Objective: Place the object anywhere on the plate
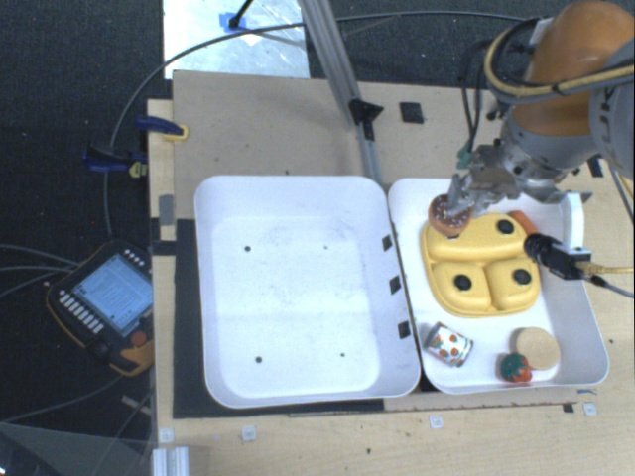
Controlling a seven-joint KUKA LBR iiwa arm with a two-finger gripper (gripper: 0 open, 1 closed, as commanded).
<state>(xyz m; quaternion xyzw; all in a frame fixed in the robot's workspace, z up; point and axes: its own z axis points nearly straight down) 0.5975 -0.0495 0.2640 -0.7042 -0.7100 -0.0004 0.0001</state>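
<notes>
A yellow plate [483, 264] with three compartments lies in the right bin [580, 305]. At the plate's upper left corner sits a small round brown and pink object [445, 217], resting on the plate's rim. My gripper [460, 204] reaches down from the right, and its tip is directly over this object and touching it or very close to it. The gripper's body hides the object's far side.
In the front of the right bin lie a spotted white cup [448, 344], a tan round block [537, 346] and a small green and red item [513, 368]. The left bin [213, 266] adjoins. A slanted metal pole [337, 67] crosses behind the bins.
</notes>
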